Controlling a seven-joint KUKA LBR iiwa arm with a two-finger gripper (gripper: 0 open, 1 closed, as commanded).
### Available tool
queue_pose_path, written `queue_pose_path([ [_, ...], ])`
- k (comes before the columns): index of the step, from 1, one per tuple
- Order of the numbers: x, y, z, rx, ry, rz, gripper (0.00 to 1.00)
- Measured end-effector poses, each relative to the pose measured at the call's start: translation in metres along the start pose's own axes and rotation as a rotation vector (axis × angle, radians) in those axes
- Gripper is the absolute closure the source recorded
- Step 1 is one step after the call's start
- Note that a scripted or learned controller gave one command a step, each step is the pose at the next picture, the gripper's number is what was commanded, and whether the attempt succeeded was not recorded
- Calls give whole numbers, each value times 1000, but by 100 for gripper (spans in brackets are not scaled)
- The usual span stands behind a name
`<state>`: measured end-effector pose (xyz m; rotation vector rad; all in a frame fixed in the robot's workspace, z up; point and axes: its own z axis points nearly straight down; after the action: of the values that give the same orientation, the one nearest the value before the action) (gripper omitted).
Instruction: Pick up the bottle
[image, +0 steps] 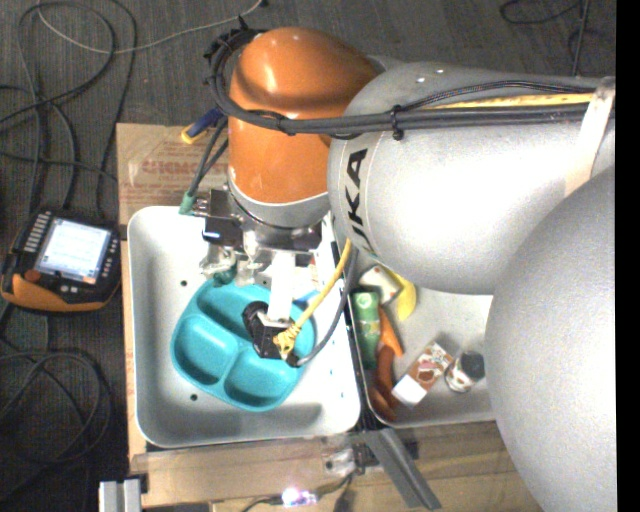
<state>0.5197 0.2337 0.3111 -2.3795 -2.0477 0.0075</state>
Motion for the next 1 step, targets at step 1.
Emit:
queue_pose_path([
  [1, -4, -31, 6, 0, -1, 38, 100],
])
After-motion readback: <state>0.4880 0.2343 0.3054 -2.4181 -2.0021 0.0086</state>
